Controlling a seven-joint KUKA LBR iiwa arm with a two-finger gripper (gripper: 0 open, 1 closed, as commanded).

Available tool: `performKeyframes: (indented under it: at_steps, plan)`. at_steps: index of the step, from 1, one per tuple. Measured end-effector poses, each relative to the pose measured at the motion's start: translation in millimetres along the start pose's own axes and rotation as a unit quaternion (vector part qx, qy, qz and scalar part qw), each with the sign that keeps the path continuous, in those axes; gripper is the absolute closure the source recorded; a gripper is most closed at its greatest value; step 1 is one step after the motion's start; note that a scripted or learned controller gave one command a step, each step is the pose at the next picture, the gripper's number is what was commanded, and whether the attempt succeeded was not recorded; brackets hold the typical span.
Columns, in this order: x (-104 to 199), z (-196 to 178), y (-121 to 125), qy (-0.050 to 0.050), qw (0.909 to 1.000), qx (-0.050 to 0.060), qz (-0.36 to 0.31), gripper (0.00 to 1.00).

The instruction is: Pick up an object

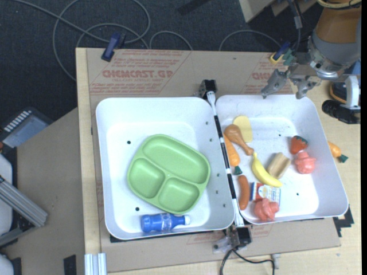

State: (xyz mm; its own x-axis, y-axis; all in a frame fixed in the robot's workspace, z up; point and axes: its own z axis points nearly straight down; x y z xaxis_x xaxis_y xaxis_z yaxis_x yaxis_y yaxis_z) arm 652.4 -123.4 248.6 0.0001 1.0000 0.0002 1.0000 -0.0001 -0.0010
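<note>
The pincer (291,86) hangs over the far rim of the right bin (321,202), its two fingers spread open with nothing between them. Below it in that bin lie a banana (265,173), a chicken drumstick (237,138), a carrot (231,153), a strawberry (297,144), a pink fruit (305,163) and a bread piece (278,165), all well apart from the pincer. The left bin (112,130) holds a green divided plate (167,173) and a blue bottle (163,223) lying on its side near the front wall.

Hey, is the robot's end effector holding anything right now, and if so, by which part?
Nothing is held. The end effector hangs open above the far rim of the right bin, with no object between its fingers.
</note>
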Motion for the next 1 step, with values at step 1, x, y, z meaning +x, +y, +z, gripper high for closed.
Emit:
performKeyframes:
  at_steps: [1]
  plan:
    - [57.2, 64.9, -5.1, 0.001, 1.0000, 0.001, -0.001, 0.00]
